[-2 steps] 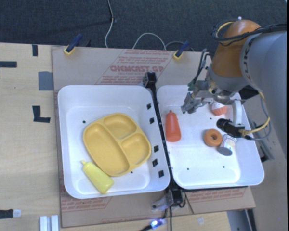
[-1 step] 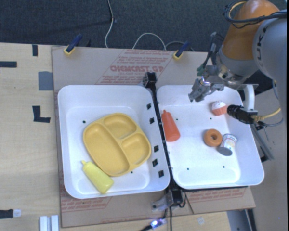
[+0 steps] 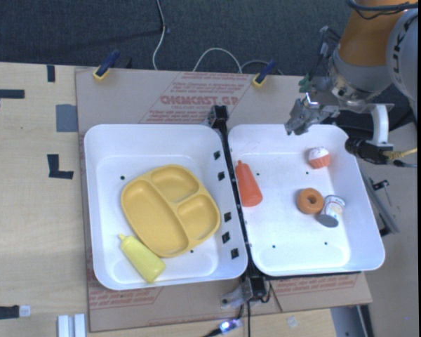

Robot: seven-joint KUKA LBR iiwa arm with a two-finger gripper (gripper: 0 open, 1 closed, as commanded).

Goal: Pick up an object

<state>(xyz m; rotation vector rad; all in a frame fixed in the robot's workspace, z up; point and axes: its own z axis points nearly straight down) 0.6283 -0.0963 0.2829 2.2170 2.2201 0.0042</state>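
The gripper [image 3: 299, 120] hangs over the far rim of the right bin [image 3: 365, 255], near its back edge. Its fingers are dark and small against the rim, and I cannot tell how far apart they stand; nothing shows between them.

In the right bin lie four things. An orange bottle [image 3: 248, 184] lies at the left side, just beside the divider between the bins, its long axis running from far to near with the narrow cap end pointing away toward the back. A cupcake [image 3: 318, 157] with a white top and orange base sits near the far right wall, closest to the gripper but apart from it. A donut [image 3: 310, 201] lies flat near the middle right, and a small cup [image 3: 330, 210] lies tipped just beside it, touching or nearly so.

In the left bin [image 3: 98, 188] a yellow tray [image 3: 170, 209] with three compartments lies flat, and a yellow bottle [image 3: 142, 258] lies at its near left corner, pointing diagonally.
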